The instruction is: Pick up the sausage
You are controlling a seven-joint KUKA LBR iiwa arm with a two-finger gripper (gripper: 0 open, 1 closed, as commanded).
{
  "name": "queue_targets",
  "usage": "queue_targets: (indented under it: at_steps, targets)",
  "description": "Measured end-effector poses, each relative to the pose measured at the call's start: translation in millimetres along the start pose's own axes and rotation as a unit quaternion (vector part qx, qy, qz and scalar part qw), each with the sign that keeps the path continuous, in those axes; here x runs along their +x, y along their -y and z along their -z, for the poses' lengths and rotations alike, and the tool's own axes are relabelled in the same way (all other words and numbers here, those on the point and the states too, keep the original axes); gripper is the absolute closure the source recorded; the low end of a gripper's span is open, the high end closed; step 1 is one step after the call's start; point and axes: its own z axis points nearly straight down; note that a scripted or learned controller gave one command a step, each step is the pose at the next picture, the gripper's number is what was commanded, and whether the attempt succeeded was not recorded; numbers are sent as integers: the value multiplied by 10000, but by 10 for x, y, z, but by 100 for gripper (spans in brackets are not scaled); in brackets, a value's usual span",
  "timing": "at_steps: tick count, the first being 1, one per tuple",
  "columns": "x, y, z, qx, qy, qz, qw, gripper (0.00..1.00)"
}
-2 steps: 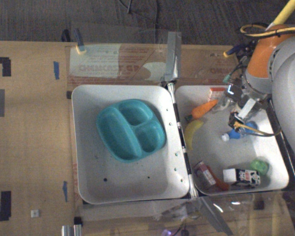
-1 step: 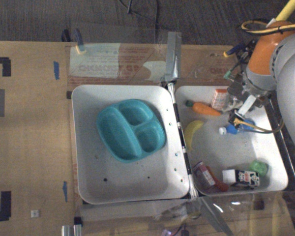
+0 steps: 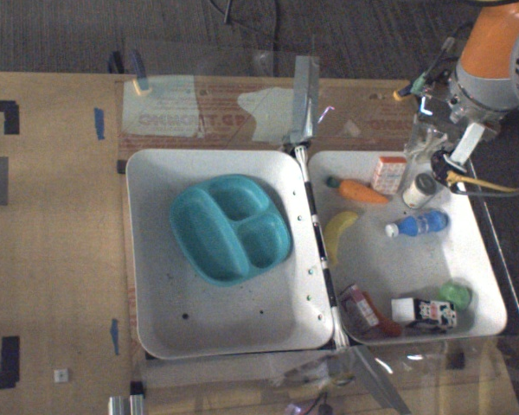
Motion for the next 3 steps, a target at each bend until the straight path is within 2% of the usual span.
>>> queue_targets:
  at_steps: [1,2,3]
  targets:
    - [-33,170,2140,-2,6,1333,9911,100]
    - [584,255,2133,-13,1,3460,9382,100]
    - [733,322,2143,-4,-2,5059,8626,100]
